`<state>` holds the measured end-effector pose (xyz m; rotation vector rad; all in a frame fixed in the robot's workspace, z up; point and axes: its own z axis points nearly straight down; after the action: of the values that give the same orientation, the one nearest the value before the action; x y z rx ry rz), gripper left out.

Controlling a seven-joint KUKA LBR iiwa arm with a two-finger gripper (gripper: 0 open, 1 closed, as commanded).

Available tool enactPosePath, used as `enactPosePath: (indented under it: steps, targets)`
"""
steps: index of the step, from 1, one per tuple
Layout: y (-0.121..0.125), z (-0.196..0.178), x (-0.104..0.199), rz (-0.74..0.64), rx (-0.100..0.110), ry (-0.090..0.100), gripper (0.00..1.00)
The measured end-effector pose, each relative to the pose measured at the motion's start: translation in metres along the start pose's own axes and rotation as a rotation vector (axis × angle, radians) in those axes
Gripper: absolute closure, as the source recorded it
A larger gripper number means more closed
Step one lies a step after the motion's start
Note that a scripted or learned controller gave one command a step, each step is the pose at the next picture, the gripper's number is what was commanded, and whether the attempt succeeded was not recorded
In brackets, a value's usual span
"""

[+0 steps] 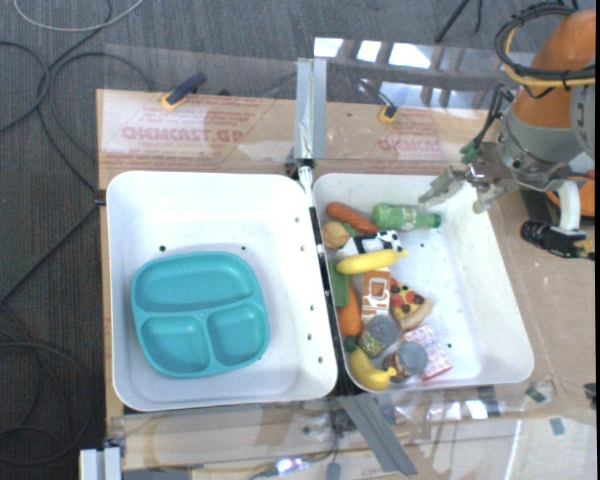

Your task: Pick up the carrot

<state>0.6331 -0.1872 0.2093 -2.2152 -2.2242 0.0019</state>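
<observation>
The end effector (463, 186) hangs at the upper right of the frame, over the top edge of the right bin (500, 298), with its two fingers spread open and nothing between them. The grey arm (545, 128) and its orange band (570, 38) rise behind it toward the right edge.

The carrot (350, 312) lies at the left side of the right bin, lower centre of the frame, standing roughly upright in the picture just beside the bin's left wall and well apart from the end effector. It sits in a pile of toy food: a banana (368, 261) just above it, a pizza slice (412, 308) to its right, a can (380, 334) at its lower right. A green bottle (405, 216) lies near the bin's top edge, close below the end effector.

The left bin (160, 193) holds a teal divided plate (200, 312). Both bins rest on the surface (130, 138).
</observation>
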Motion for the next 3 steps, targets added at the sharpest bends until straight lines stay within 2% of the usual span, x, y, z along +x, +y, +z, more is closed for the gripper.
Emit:
enactPosePath:
  steps: [1, 2, 3]
  targets:
    - [-0.017, 0.086, 0.027, -0.378, -0.025, -0.011, 0.00]
    - [-0.057, 0.116, 0.063, -0.611, -0.003, 0.000, 0.00]
    - [-0.136, 0.115, 0.082, -1.060, -0.037, -0.025, 0.00]
